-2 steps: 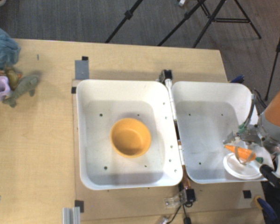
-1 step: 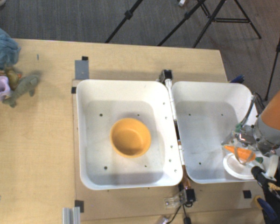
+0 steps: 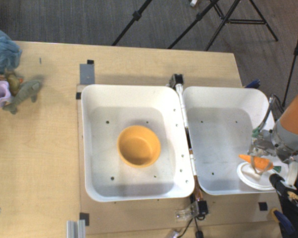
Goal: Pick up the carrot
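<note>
We note the wooden bench carrying two white bins side by side. The left bin holds a yellow-orange bowl near its middle. The right bin has a white plate at its near right corner. The arm enters from the right, its claw low over the plate. The carrot lies on the plate just beneath; we cannot tell the claw's opening.

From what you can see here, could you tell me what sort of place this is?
Probably a robotics lab: a wooden bench bears two white bins, tripod legs stand on grey carpet, and a robot arm reaches in.
</note>
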Robot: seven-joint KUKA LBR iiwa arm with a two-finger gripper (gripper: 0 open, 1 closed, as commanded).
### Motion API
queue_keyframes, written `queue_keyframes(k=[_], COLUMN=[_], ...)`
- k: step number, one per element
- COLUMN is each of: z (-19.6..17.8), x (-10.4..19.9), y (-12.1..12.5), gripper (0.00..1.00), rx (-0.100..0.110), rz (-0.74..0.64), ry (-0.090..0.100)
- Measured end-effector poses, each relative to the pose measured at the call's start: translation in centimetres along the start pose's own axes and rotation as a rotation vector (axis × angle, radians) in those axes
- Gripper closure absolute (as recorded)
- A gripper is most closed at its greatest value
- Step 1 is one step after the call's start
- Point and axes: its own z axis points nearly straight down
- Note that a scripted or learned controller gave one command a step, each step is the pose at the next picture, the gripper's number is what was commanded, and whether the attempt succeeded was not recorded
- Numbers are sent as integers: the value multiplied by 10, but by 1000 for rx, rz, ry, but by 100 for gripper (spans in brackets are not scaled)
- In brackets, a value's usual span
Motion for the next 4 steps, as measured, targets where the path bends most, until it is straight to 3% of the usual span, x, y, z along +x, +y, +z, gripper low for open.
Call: queue_keyframes(k=[1, 2, 3, 4], z=[0, 12, 0, 0], x=[0, 5, 7, 7], y=[0, -7, -3, -3], gripper=[0, 0, 100, 0], rx=[0, 9, 1, 1], rz=[0, 145, 136, 135], ry=[0, -2, -1, -1])
